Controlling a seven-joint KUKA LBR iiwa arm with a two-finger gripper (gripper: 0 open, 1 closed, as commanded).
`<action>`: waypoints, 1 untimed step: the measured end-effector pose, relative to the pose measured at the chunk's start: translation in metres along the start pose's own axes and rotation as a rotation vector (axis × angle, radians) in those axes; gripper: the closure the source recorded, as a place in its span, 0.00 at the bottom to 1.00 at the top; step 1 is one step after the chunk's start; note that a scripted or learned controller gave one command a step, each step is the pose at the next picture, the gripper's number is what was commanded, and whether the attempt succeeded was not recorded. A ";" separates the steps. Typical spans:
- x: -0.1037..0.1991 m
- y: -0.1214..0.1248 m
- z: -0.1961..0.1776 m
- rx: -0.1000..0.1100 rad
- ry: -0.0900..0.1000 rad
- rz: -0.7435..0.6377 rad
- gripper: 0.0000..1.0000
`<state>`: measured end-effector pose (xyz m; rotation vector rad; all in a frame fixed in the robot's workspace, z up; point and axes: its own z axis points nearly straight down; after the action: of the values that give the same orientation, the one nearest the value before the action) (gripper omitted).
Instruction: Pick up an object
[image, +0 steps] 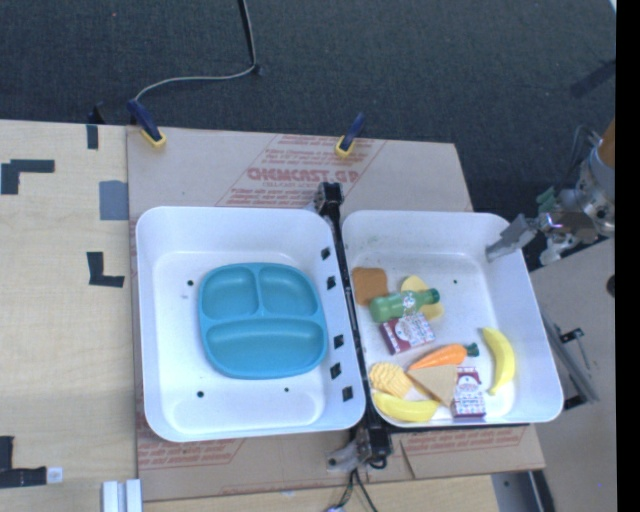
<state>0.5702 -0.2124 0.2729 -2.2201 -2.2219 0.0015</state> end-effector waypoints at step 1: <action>0.037 -0.007 0.133 0.002 0.001 0.000 0.00</action>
<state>0.5626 -0.1750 0.1399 -2.2180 -2.2202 0.0026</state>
